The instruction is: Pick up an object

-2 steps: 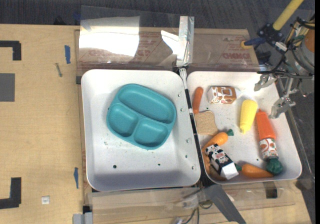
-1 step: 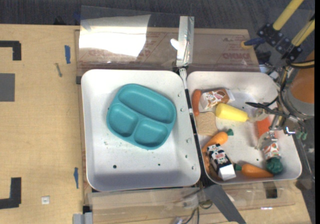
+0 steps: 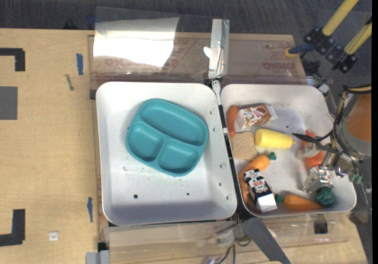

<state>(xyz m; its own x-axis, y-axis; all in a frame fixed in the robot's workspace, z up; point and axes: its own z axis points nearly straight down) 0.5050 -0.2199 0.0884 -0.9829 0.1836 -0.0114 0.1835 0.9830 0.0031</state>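
Gripper point(image 3: 322, 177) low over right bin's point(image 3: 277, 93) right side, near a green-topped carrot point(image 3: 304, 201); finger state impossible to tell. Yellow cylinder point(image 3: 273, 138), snack packet point(image 3: 255, 116), cow toy point(image 3: 257, 185) nearby. Teal divided plate point(image 3: 167, 136) in left bin point(image 3: 112, 156).

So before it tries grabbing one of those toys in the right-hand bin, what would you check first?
1. Toys within reach in the right bin: ok.
2. Gripper over that bin, near its right wall: ok.
3. Fingers free of any toy: cannot tell, too cluttered.
4. Nearest target, the carrot, lying apart from the yellow cylinder: ok.
5. Teal divided plate alone in the left bin, out of the way: ok.
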